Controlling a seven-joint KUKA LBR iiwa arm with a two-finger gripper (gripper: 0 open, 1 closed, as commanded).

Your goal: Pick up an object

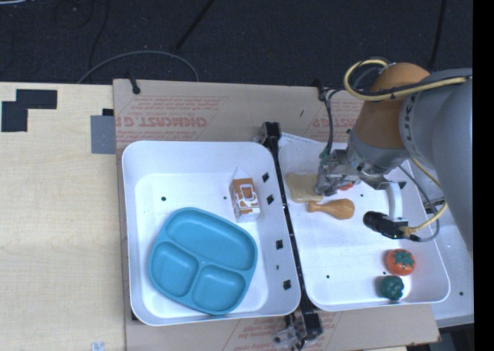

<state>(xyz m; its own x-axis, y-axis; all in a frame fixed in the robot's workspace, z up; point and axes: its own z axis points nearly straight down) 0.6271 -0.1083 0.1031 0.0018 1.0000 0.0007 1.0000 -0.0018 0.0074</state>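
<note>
The grey arm with the orange band [432, 122] reaches into the right-hand shallow white bin [363, 299], with its jaws hanging low at about 10 o'clock on that bin's floor. Whether the jaws are spread or pressed together cannot be told from this slant, and nothing shows between them.

The likeliest pick is the tan club-shaped toy, like a drumstick [333, 208], lying just beside the jaws at their 6 o'clock. A pale yellow flat piece [299, 184] lies close at their 9 o'clock.

To do this step well, I would centre over the thick end of the tan toy and set the jaws across its narrow width rather than along it. They should come straight down until they straddle it before closing, clear of the flat piece so it is not dragged along.

There are two bins. The right one holds four loose things: the tan toy, the flat piece, one round orange toy fruit [400, 261] at 4 o'clock, and one small green ball [391, 288] at that fruit's 6 o'clock. The left-hand white bin [143, 160] holds two: one blue divided plastic plate [202, 261] and one small orange-and-white carton [245, 198] at the plate's 1 o'clock. Both bins rest on the pale wooden worktop [54, 226].
</note>
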